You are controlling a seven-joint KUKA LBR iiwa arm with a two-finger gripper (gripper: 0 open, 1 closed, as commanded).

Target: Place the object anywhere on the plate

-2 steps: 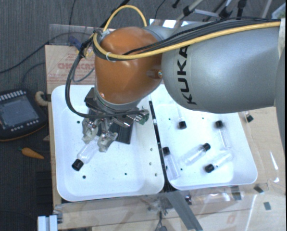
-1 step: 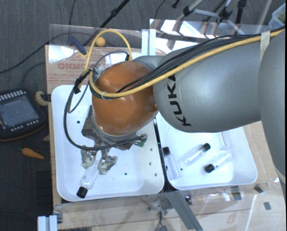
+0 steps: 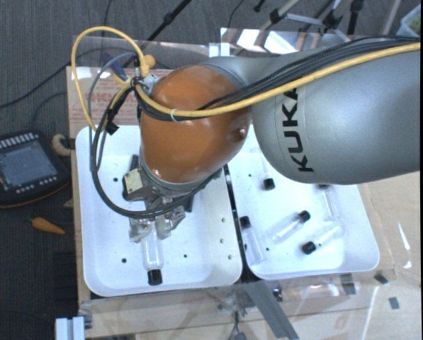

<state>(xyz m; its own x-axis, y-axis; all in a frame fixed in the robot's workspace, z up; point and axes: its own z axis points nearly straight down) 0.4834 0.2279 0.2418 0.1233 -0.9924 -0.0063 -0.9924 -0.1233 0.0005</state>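
A clear vial (image 3: 152, 256) with a black cap (image 3: 154, 277) lies in the left bin (image 3: 101, 261), near its front wall. My gripper (image 3: 154, 232) hangs straight over the vial's uncapped end, under the big orange wrist band. Its two fingers (image 3: 139, 231) stand apart, one on each side of that end, and the vial rests on the bin floor. I cannot make out whether the fingers touch the glass. The arm hides the middle and back of the left bin.
The right bin (image 3: 353, 261) holds several more clear vials with black caps, such as one vial (image 3: 290, 225) and another (image 3: 319, 241), plus a loose black cap (image 3: 268, 184). A pendant (image 3: 23, 168) lies left of the bench.
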